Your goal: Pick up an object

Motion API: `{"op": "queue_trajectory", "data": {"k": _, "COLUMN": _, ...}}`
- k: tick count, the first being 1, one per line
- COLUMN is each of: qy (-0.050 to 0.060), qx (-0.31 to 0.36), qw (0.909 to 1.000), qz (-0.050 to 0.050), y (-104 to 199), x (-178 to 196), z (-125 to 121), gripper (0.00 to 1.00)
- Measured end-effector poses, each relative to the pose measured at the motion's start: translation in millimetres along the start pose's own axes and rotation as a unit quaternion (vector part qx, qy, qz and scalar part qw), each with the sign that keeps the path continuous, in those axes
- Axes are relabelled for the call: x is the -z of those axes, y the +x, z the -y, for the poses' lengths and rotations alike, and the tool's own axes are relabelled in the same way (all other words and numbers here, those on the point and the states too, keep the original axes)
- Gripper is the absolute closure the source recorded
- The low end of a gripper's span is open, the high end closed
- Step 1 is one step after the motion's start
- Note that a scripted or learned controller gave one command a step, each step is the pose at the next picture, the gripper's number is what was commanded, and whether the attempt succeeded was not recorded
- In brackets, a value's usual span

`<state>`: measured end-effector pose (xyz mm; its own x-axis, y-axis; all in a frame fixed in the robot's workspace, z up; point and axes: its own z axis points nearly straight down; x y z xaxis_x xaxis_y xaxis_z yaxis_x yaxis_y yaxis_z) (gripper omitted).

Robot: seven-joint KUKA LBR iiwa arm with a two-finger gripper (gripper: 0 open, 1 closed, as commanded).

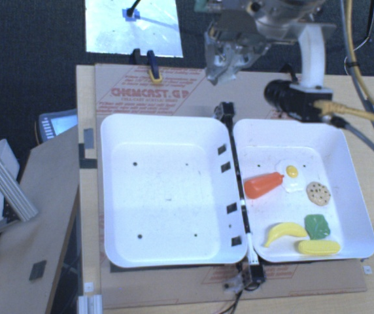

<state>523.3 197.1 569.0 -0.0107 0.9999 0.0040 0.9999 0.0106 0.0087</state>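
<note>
Wooden surface, two bins on it; toys are all sat in the right bin, lower right of frame. Claw is parked top centre, grip state can't be told. Carrot should be targeted, it's lying clear-ish.

bins white | carrot orange | banana yellow | cookie tan, dark-speckled | pepper green

The grey arm enters at the top, wrist bulky above the claw. The claw points downward, slightly tilted, carrying nothing visible.
</note>
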Motion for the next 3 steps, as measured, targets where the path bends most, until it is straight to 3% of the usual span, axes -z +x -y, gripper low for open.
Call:
{"op": "queue_trajectory", "data": {"k": 2, "qy": -0.002, "qx": 0.002, "qw": 1.0000, "qz": -0.001, "y": 0, "x": 22, "z": -1, "gripper": 1.00}}
{"op": "queue_trajectory", "data": {"k": 3, "qy": 0.006, "qx": -0.002, "qw": 1.0000, "qz": 0.002, "y": 39, "x": -38, "z": 1, "gripper": 1.00}}
